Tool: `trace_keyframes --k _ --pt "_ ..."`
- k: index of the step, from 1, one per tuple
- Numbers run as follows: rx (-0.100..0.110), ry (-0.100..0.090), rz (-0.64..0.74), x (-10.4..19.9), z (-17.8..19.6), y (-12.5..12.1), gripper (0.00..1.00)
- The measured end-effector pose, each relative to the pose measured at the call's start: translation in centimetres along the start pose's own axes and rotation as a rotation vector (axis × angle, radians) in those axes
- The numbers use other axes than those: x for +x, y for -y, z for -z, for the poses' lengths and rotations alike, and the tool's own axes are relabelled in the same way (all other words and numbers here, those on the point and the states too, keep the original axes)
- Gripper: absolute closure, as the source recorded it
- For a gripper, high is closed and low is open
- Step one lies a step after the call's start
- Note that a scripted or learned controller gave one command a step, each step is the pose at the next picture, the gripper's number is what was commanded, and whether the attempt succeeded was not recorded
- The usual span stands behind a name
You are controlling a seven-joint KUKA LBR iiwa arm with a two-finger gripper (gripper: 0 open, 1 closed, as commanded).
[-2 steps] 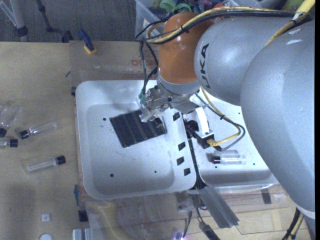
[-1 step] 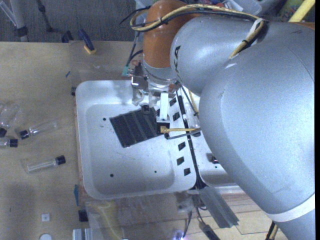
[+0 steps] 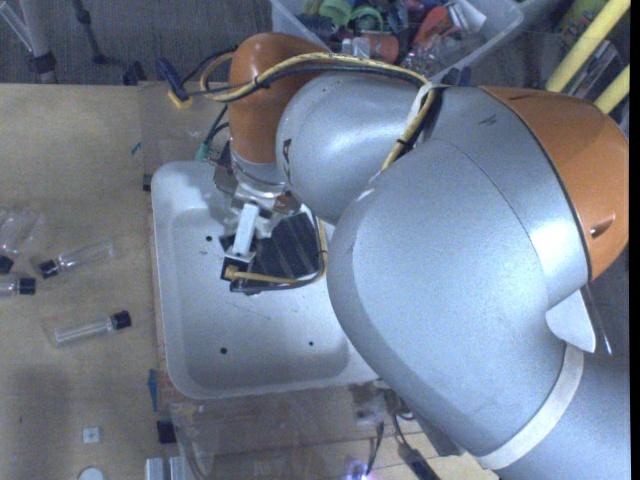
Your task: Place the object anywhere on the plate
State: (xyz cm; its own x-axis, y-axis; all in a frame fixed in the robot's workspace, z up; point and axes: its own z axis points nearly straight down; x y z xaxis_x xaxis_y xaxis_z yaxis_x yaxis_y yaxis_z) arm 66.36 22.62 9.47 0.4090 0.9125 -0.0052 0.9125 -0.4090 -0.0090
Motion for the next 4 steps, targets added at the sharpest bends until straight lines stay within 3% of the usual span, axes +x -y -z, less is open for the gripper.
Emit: trace_keyframes --k 1,2,3,4 --pt "-0.012 -0.004 0.227 0.1 7.3 -0.1 1.00" --pt "-0.014 -0.003 0.585 0.0 12.2 -0.2 1.00" --pt "-0.017 -0.001 1.123 -0.5 13.8 -0.4 1.00" --pt "-0.013 0.000 1.121 -8.7 25.0 5.2 1.00"
